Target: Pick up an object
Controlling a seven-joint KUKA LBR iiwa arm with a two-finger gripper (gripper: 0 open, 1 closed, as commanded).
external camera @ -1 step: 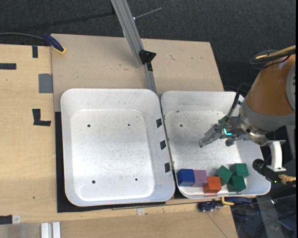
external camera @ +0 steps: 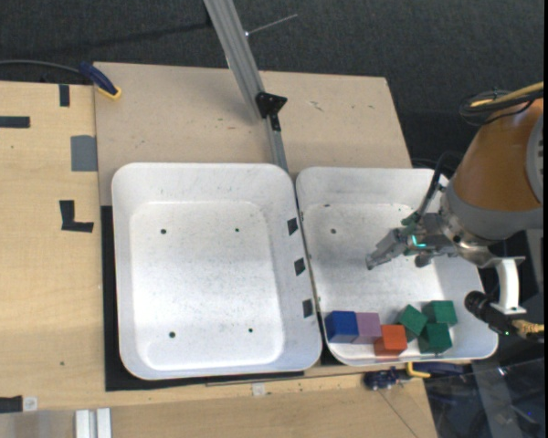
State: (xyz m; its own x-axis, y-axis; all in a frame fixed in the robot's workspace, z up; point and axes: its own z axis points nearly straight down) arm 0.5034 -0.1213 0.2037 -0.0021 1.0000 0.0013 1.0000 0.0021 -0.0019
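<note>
Several small blocks lie along the near edge of the right bin (external camera: 365, 182): a blue cube (external camera: 342, 325), a purple cube (external camera: 368, 324), an orange cube (external camera: 392, 338) and three green blocks (external camera: 435, 337) clustered at the near right corner. My gripper (external camera: 400, 255) hangs over the middle of the right bin, above and behind the blocks. Its fingers are spread open with nothing between them. One fingertip (external camera: 375, 261) points toward the left bin. The grey and orange arm comes in from the right.
The left bin (external camera: 201, 176) sits beside the right one, their rims touching. A slanted metal rail (external camera: 240, 53) with a black clip (external camera: 270, 104) runs down to the bins' far junction. A blue-and-yellow tool (external camera: 100, 78) lies on the wooden bench at far left.
</note>
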